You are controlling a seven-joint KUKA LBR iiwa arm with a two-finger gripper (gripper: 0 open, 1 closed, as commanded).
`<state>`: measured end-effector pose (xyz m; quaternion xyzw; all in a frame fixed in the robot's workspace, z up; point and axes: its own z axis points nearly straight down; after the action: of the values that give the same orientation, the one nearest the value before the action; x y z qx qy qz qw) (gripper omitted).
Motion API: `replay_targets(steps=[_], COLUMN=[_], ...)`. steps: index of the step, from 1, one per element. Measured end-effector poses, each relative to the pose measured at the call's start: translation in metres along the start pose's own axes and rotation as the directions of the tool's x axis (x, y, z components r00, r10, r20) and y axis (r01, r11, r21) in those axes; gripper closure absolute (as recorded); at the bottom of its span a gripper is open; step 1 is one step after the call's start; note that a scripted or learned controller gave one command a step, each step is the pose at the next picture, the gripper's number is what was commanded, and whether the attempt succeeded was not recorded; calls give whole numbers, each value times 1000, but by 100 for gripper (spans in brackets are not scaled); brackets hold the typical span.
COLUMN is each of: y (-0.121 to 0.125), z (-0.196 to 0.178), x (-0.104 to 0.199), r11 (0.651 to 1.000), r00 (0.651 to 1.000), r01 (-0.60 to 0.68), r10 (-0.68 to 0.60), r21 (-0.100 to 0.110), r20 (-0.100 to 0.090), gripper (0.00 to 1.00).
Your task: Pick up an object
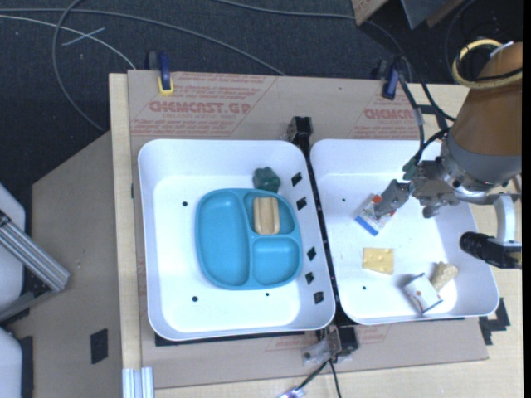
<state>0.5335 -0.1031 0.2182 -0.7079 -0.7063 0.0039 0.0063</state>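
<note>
My gripper [390, 201] reaches in from the right over the upper middle of the right bin [348, 168]. At its tip lies a small blue, white and red object [372, 216]; the view does not settle whether it is held or merely touched. Lower in the same bin lie a yellow cheese wedge [379, 260], a small white and red box [421, 293] and a tan lump [444, 274]. In the left bin [166, 214] a blue divided plate [224, 239] holds a tan bread-like piece [265, 215], and a dark green lump [266, 178] sits just behind it.
A black divider with clips [311, 222] runs between the two bins. The arm's grey and orange body [485, 123] overhangs the right bin's far right side. Cables [91, 31] lie on the dark floor beyond the bench.
</note>
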Motion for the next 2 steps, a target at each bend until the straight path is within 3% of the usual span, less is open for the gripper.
replay_targets(steps=[1,2], y=[3,-5], z=[-6,53], x=[0,-4], r11=[1000,1000], r00=[1000,1000], r01=[3,2], r10=[-3,-2], r21=[-13,-6], r20=[2,1], gripper=[0,0])
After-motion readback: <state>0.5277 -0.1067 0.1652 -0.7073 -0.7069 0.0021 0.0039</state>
